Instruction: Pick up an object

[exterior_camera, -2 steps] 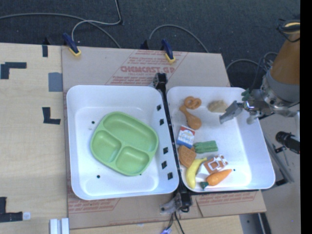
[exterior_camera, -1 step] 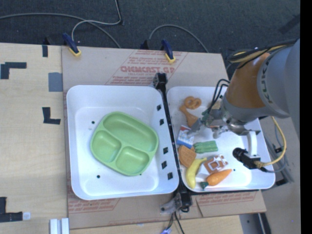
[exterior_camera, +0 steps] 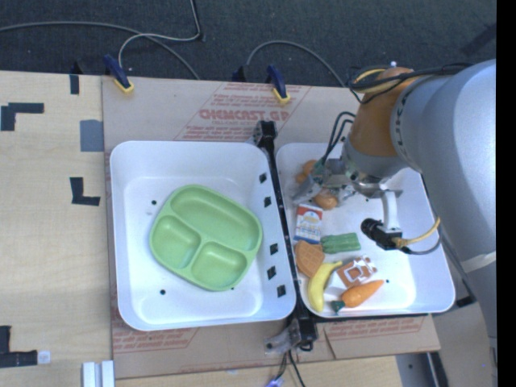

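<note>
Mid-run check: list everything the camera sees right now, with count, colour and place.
Bins: 2, white, side by side on the bench.
Divided plate: 1, light green, in the left bin.
Banana: 1, yellow, right bin, near edge.
Carrot: 1, orange, right bin, beside the banana.
Small carton: 1, white with red and blue print, right bin, along its left wall.
Green block: 1, right bin, middle.
Clamps: 2, blue and yellow, far edge of the board.
Arm: 1, grey with orange band, from the right.
Gripper: 1, low over the right bin's far end.
</note>
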Robot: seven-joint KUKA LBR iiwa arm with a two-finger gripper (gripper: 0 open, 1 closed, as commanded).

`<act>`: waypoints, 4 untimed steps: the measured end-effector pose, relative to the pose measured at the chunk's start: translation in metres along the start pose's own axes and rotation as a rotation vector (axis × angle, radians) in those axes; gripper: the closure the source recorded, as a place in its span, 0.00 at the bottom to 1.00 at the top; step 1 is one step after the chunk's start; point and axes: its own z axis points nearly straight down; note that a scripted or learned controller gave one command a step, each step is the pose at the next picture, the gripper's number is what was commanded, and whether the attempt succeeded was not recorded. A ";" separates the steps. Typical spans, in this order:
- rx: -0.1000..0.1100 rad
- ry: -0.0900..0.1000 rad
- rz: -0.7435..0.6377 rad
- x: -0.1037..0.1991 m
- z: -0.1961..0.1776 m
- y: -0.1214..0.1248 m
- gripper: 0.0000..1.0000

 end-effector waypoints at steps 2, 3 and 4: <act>0.002 -0.002 0.001 -0.001 0.001 0.027 0.00; 0.003 -0.003 0.000 -0.002 -0.009 0.027 1.00; 0.004 0.001 -0.001 0.079 -0.099 -0.001 1.00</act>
